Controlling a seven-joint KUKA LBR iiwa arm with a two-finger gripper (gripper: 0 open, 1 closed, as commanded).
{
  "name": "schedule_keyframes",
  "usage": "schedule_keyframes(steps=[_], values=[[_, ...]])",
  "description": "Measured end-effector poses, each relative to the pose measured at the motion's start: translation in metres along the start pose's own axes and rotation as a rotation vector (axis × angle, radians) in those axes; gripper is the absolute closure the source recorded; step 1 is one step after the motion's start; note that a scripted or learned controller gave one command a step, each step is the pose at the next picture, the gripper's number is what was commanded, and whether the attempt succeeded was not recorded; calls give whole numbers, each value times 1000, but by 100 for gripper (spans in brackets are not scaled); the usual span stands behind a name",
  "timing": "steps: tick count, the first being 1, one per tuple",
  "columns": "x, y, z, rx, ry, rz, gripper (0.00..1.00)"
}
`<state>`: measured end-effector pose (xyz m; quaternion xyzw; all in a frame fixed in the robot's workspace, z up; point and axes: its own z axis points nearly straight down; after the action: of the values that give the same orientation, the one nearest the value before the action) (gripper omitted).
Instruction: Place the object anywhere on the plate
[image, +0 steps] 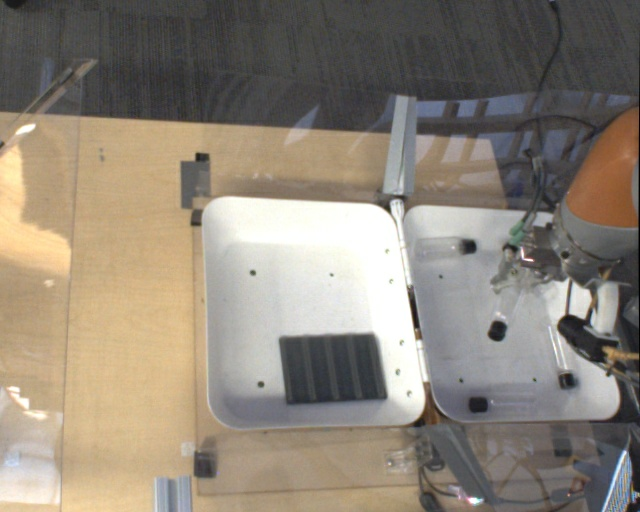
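On the left, the pale wooden desk (110, 300) carried the left bin (300, 240). The plate (332, 367), a dark ribbed rectangle, lay flat toward that bin's near edge. The two bins met at a rim, which stood between the plate and everything to its right.

In the right bin (450, 370) we marked a small dark piece (495, 328) near the middle of the floor and took it, as a judgement, to be the object. Its long axis was too small to read. It lay just below and slightly left of the gripper (515, 268), apart from it.

We could not tell whether the gripper was open or closed. Other small dark bits (467, 245) sat by the bin's corners, well clear. The arm (605, 190) entered from the right. We judged that a grasp had not yet been made, and that the carry would run leftward over the rim.
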<state>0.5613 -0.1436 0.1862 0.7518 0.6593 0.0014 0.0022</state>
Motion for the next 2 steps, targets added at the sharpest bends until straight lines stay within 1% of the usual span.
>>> schedule_keyframes(steps=[1, 2], values=[[65, 66, -99, -3, 1, 117, 100], [127, 92, -25, 4, 1, 165, 100]])
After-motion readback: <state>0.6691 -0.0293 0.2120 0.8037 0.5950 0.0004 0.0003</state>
